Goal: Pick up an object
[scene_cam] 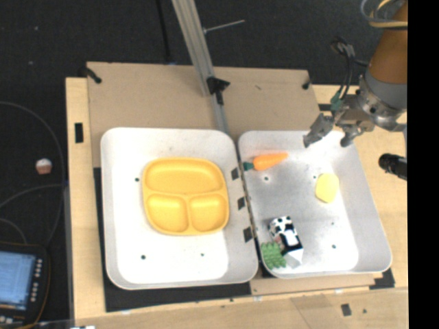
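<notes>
Jaws of the gripper (330, 134) are seen spread and unladen over the right bin's (367, 204) far edge, the toy carrot (268, 160) nearby; a rim strike is risked.

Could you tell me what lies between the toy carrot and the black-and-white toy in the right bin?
In the camera view, bare white bin floor lies between the toy carrot and the black-and-white toy.

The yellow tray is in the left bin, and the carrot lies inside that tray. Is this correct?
Not quite. The tray is in the left bin, but the carrot lies in the right bin, near its top left corner, as the camera view shows.
</notes>
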{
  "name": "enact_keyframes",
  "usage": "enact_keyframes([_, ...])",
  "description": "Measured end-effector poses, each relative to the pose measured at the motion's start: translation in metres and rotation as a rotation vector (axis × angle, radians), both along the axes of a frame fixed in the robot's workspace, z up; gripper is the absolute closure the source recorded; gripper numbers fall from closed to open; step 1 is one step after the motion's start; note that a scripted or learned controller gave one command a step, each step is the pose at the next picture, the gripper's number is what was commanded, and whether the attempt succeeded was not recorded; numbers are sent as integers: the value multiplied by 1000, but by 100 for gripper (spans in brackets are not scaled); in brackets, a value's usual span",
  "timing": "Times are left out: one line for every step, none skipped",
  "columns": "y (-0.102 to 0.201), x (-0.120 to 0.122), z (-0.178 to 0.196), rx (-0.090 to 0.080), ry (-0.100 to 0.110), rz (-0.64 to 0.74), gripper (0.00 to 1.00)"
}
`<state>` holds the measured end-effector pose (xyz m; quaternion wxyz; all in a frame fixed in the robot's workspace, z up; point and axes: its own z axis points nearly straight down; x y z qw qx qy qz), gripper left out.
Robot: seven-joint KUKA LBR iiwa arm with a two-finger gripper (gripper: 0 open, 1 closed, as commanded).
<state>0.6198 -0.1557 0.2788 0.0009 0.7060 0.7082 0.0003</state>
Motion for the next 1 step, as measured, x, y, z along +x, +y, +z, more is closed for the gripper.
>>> enact_keyframes([0,0,0,0,0,0,0])
